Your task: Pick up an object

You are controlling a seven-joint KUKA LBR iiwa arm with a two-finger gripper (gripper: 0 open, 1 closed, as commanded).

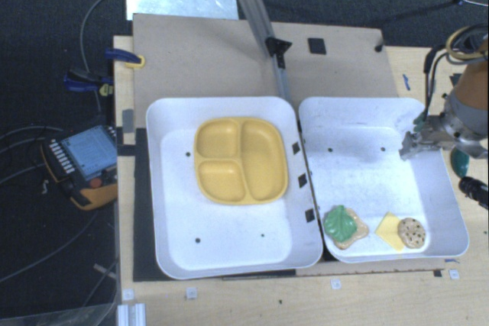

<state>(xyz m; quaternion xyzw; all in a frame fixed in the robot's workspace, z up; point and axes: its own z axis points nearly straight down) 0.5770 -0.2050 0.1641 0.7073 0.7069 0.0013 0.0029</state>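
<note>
Two shallow white bins sit side by side: the left bin (172, 240) holds a yellow three-compartment plastic plate (241, 160), and along the near edge of the right bin (367, 141) lie a green leaf-topped toy sandwich (344, 225), a yellow cheese wedge (390, 230) and a small speckled round cookie (412, 233). These toys look light, stiff and small, so I judge the sandwich easiest to pinch across its flat sides. At the right bin's far-right rim my gripper (419, 143) hovers with nothing seen in it; how wide it stands is too blurred to tell.

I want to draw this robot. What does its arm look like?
The arm is grey and rounded, with an orange band above the wrist. Dark cables loop beside it, and some yellowish ones curl on top. Its hand is small, grey metal. A teal bit shows just below.
</note>
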